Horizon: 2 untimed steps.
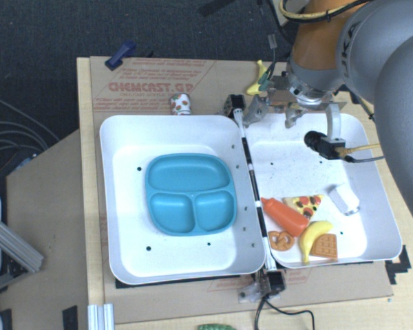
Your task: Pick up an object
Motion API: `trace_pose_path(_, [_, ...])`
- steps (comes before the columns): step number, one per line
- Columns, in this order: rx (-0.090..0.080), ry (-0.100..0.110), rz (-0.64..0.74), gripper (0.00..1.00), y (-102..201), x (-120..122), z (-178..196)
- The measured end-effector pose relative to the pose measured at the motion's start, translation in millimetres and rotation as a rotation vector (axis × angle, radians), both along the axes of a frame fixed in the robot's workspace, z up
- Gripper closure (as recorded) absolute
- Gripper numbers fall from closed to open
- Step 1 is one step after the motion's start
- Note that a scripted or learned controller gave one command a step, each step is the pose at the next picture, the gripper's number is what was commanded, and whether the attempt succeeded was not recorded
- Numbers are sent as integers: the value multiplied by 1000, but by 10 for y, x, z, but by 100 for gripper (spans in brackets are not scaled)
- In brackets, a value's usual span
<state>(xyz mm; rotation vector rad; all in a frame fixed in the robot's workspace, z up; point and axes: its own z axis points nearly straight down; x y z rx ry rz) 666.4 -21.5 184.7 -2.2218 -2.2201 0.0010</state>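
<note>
Starting on the left: the shallow white plastic bin (117, 205) holds just a light blue three-compartment plastic plate (190, 201), sitting flat in the middle. It looks more like a drop-off spot than something to grab.

Next door, the second white bin (289, 160) has all the pickable stuff bunched in its near corner: an orange-red toy carrot (285, 214), a small brown toy pretzel (280, 240) just beside the carrot's lower end, a toy pizza slice (305, 202), a yellow toy banana (314, 236) touching a tan waffle-like square (325, 247), and a small white block (344, 199) a bit apart on the right. With them crowded like that, my guess is the white block is the easiest clean grab.

The hand (289, 112) hangs over the far edge of that bin, well away from the toys. It's got nothing in it, and I honestly can't tell how far it's spread from this angle.
</note>
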Motion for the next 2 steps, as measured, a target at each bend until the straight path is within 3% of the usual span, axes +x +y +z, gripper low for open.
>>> trace_pose_path(1, [-1,-1,0,0,-182,0,0])
trace_pose_path(2, [-1,-3,0,100,-176,7,104])
